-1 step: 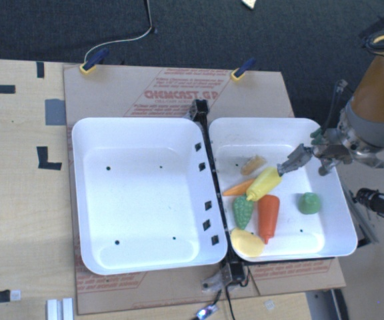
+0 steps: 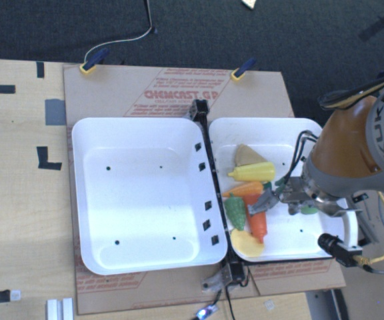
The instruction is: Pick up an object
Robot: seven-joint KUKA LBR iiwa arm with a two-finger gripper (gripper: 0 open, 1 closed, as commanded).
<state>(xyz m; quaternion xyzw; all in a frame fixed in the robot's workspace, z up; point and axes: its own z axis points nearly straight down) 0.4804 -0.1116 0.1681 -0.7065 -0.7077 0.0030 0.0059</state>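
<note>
1. The gripper hangs low in the right bin, at the end of the grey arm that comes in from the right. Whether it is open or closed cannot be told from this slant; nothing is visibly gripped.

2. Just beside the tip, on its left and touching or nearly so, lies a red-orange carrot-like piece. Its long axis runs roughly from the tip down towards the bin's near rim, slightly tilted.

3. Immediately left of that sits a green piece, and above both an orange piece lying almost crosswise, its right end under or against the tip.

4. A pale yellow piece rests at the bin's near left corner, below the red one.

5. Farther up lie a yellow corn-like piece, long axis left to right, and a tan wedge behind it.

6. In my judgement the red-orange piece is the likeliest target: it lies closest, down-left of the tip, so a grasp must close across its narrow width.

7. The left bin lies beyond the divider, well apart.
</note>
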